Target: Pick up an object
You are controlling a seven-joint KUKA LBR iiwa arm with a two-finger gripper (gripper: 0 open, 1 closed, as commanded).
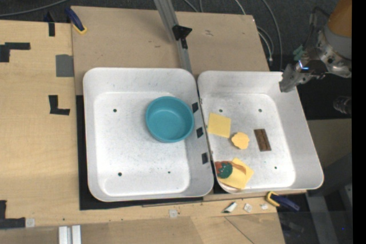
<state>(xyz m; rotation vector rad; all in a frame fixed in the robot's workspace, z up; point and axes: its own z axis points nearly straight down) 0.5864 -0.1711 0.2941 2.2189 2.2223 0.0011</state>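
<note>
Bins sit side by side on the wooden bench (137, 37), seen from above at a slant. The left bin (103, 123) holds a blue bowl (168, 118), upright, near the middle toward its right wall. The right bin (286, 140) holds several small pieces: a pale yellow square (219, 125) near its left wall, an orange-yellow chunk (240, 140) just beside it to the lower right, a small brown bar (262, 139) a little farther right, and at the near left corner a yellow wedge (242, 173) lying against a red-and-green piece (223, 168), the two touching.

The arm (343, 20) comes in from the right, and its gripper (287, 82) hangs over the far right corner of the right bin, well apart from all the pieces. Nothing is between its fingers; whether they are spread or closed cannot be told from this angle.

A grey pole (163, 3) slants across the bench above the bins.
</note>
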